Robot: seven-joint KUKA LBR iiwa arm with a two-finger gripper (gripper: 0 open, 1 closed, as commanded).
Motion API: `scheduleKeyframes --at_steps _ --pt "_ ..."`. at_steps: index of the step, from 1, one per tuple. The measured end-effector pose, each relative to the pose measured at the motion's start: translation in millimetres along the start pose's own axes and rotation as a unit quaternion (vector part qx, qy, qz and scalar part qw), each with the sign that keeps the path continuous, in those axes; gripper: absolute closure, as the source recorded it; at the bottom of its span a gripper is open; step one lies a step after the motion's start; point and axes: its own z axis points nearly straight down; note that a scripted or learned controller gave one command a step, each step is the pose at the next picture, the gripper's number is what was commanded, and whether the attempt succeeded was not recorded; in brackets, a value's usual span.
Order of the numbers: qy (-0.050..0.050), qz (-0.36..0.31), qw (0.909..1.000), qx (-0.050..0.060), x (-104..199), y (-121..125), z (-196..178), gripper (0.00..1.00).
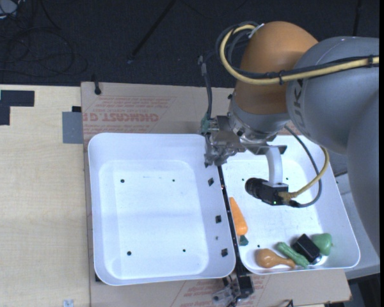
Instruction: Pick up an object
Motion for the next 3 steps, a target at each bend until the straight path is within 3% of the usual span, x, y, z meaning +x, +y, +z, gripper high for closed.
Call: scheduleKeyframes --at_steps 3 --pt "-0.002 -0.004 1.0 0.007 -3.7 0.2 -23.7 1.0"
